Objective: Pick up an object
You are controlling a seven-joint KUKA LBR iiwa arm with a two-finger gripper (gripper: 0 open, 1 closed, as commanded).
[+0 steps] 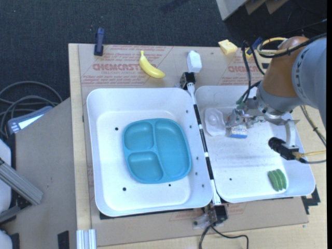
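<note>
Seen from above, two shallow white bins sat side by side on a bench. The left bin (98, 139) held a blue divided plate (155, 150) near its centre, with bare floor around it. In the right bin (259, 191), the gripper (237, 124) hung over a small blue-and-white object (238, 133) in the upper left part; whether it gripped it could not be told. A clear cup (213, 120) lay just left, by the dividing wall. A green object (277, 180) lay near the lower right rim, well apart. A banana (150, 66) rested on the bench behind the bins.
</note>
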